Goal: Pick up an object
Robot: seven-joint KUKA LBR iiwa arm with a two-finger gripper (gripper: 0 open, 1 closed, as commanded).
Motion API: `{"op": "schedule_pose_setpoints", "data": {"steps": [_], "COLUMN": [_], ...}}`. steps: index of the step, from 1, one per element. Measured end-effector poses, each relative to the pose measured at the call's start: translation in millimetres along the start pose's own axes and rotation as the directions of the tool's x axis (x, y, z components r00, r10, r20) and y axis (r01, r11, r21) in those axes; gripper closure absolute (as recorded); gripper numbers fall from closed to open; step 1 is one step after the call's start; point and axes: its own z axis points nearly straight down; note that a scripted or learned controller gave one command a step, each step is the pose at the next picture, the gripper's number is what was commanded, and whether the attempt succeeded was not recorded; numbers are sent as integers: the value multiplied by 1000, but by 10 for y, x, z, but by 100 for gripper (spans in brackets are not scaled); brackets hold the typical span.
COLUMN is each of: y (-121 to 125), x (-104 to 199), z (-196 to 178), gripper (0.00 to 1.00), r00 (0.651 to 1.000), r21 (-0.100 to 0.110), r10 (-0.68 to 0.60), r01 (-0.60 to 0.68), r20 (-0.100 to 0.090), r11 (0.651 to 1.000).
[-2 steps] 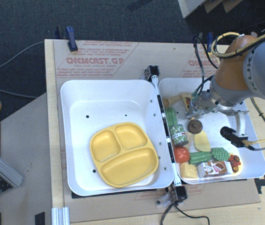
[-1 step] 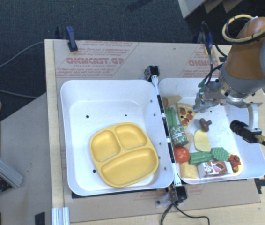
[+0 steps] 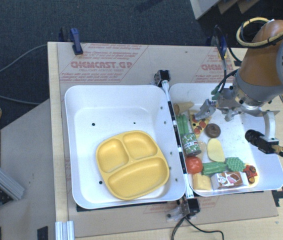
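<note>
Plainly, nothing is being carried yet, so the pick is only beginning. At the left, the left bin [image 3: 81, 100] is sitting on the tabletop [image 3: 131, 64] and is holding just a yellow divided plate [image 3: 131, 164], lying flat toward its near side and well apart from the gripper. Across the shared wall, the right bin [image 3: 234, 140] is holding all the small toy foods, any of which would be serving the task. A green bottle-like piece [image 3: 188, 136] is lying along the dividing wall, and a pizza slice [image 3: 198, 125] is lying just beside it. A red tomato [image 3: 193, 165] is sitting nearer the front, while a brown round piece [image 3: 212, 130] and a pale yellow lump [image 3: 215, 150] are lying toward the middle. Along the front wall a yellow block [image 3: 201, 182], a green pod [image 3: 214, 167] and a printed box [image 3: 229, 180] are crowding together. The gripper [image 3: 217, 113] is hovering over the back part of this bin, near the pizza slice and the brown round piece. Its fingers [image 3: 204, 110] are looking spread apart with nothing between them, though its height above the bin floor is not showing. By my reading, the descent, the closing and the lift are all waiting to be done. The pieces by the dividing wall are looking awkward to reach, and the front cluster is leaving little room.
</note>
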Motion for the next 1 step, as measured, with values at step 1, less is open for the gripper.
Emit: {"op": "schedule_pose_setpoints", "data": {"steps": [1], "y": [-560], "x": [-117], "z": [760], "gripper": [0], "r00": [1000], "r21": [-4], "r10": [-1], "r01": [1], "r20": [1], "r11": [1000]}}
